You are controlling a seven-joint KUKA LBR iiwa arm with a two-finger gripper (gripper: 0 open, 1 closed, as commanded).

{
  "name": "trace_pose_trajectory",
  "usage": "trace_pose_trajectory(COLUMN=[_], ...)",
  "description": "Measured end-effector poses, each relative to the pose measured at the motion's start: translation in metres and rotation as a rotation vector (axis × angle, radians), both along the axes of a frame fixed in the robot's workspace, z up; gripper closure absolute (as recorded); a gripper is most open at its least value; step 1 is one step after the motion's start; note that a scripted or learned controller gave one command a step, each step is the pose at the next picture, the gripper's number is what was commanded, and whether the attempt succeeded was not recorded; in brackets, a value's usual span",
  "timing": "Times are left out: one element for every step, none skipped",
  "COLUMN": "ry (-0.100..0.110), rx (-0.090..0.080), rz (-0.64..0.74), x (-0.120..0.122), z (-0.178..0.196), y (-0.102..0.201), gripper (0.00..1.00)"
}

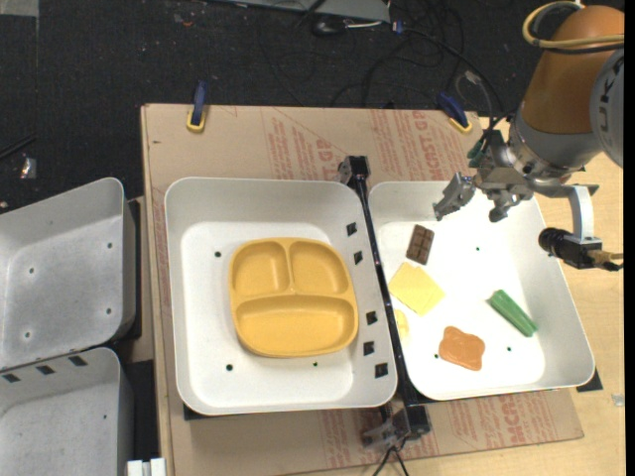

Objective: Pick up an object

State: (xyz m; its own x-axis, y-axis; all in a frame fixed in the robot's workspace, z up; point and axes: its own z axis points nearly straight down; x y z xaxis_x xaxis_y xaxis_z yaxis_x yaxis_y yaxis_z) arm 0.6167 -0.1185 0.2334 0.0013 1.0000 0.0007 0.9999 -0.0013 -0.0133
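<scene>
Fingers: the two dark fingers (451,198) are standing spread apart, nothing sitting between them.
Gripper: the grey two-finger gripper (478,200) is hovering over the far edge of the right shallow white bin (566,296), tips pointing down and leftward.
Arm: the grey arm with its orange band (575,67) is reaching in from the right, above the bin's far right corner.
Nearest object: the small dark brown rectangular block (421,244) is lying just below the fingers, apart from them as far as this slanted view lets me judge.
Other pieces in that bin: the flat pale yellow square piece (416,289) is resting near the brown block; the orange toast-shaped piece (462,348) is lying toward the near edge; the green stick-shaped piece (512,311) is lying slanted to the right.
Left shallow white bin (189,266): it is holding the yellow three-compartment plastic plate (294,297), sitting upright in the middle.
</scene>
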Motion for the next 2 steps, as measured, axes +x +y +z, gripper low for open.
trace_pose_trajectory(ry=[-0.013,-0.008], rx=[-0.001,-0.001], rz=[0.002,0.001], x=[0.002,0.007], z=[0.008,-0.055], y=[0.0,0.0], gripper=[0.0,0.0])
